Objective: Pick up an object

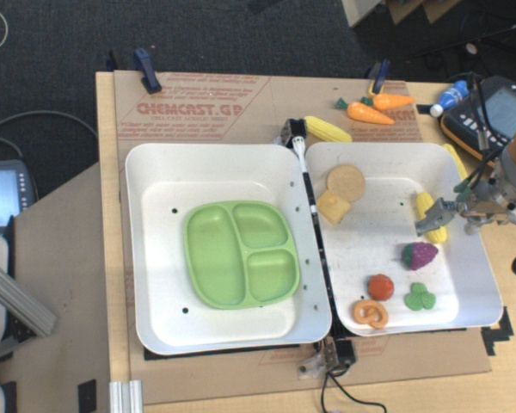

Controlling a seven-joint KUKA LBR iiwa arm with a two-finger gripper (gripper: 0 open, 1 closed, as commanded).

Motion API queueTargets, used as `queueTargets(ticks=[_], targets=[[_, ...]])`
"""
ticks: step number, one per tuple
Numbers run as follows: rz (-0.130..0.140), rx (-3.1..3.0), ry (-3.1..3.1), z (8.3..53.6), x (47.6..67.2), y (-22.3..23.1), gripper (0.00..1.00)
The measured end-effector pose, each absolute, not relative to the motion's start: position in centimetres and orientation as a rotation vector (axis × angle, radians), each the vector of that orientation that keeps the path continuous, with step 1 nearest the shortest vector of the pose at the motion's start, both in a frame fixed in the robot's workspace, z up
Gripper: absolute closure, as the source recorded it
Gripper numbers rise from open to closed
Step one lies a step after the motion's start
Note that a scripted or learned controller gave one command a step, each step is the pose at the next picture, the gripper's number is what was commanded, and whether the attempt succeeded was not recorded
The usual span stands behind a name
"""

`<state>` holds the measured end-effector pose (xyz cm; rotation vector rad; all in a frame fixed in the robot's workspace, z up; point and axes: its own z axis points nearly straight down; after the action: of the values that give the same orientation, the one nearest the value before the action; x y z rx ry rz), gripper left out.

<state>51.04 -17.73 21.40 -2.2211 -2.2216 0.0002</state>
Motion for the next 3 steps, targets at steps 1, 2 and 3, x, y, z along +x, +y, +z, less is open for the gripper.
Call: queueTargets(ticks=[1,2,3], targets=[[0.005,-2.226,-2.221,9.9,50.6,-16.4,0.0],[-0.002,-2.227,-2.222,11.2,50.7,-16.3,1.0],[-0.001,-2.226,-2.221,11.1,50.7,-16.3,0.0]])
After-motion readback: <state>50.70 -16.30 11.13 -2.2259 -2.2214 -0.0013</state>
